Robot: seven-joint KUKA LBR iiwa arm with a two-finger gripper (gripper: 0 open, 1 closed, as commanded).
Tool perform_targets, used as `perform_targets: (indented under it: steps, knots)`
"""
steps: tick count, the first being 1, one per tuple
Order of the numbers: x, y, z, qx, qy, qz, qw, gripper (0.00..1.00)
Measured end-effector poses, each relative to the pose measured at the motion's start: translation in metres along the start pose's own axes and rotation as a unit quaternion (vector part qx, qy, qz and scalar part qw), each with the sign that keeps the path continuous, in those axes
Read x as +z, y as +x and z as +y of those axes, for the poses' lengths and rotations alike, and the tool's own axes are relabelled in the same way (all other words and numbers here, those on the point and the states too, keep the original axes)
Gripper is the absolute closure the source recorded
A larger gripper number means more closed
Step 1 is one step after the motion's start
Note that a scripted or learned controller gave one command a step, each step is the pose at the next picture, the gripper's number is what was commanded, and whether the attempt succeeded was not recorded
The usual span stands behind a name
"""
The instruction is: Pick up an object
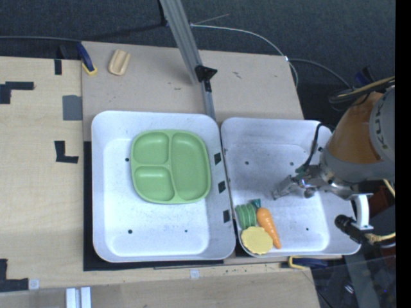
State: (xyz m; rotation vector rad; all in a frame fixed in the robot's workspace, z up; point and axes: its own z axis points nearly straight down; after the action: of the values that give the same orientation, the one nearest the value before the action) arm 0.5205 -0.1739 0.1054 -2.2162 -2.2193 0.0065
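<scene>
In the right bin (270, 140), near its front left corner, lie an orange carrot (268, 226), a green ribbed piece (246, 213) and a yellow round piece (257, 240), bunched together. My gripper (287, 188) hangs over the bin's right half, up and to the right of the carrot, apart from it. Its metal fingers point left and I see nothing between them. A green divided plate (171, 166) rests in the left bin (109, 191).
The grey arm with its orange band (359, 140) covers the right bin's right edge. A slanted metal pole (183, 34) rises behind the bins. A tan block (119, 62) lies on the bench at the back left. Cables run at the far right.
</scene>
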Motion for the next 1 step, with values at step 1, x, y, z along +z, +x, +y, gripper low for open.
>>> perform_targets:
  steps: [1]
  knots:
    - [0.0162,0.0000,0.0003,0.000,-0.003,-0.001,1.0000,0.00]
